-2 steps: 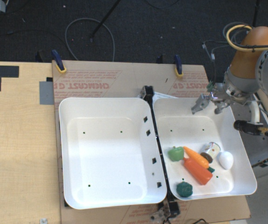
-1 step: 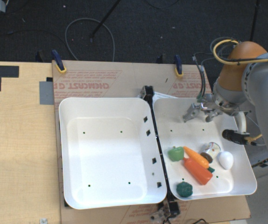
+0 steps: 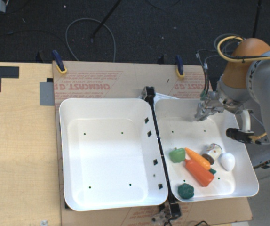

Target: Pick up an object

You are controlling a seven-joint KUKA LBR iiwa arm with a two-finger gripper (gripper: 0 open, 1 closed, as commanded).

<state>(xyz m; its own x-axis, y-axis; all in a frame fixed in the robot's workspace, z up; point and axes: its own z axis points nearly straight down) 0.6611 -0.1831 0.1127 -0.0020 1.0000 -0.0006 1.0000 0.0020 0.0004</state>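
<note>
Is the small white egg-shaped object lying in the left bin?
No, the small white egg-shaped object lies in the right bin, beside the orange carrot-shaped toy.

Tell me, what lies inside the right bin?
The right bin holds a green piece, a carrot, a red-orange piece, a white egg and a dark green lump. The carrot partly covers a small brownish thing.

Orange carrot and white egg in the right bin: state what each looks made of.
Carrot: likely smooth moulded plastic, with flat, even orange colour. Egg: probably glossy plastic, since its uniform white surface shows a soft sheen. The picture leaves either material uncertain.
</note>
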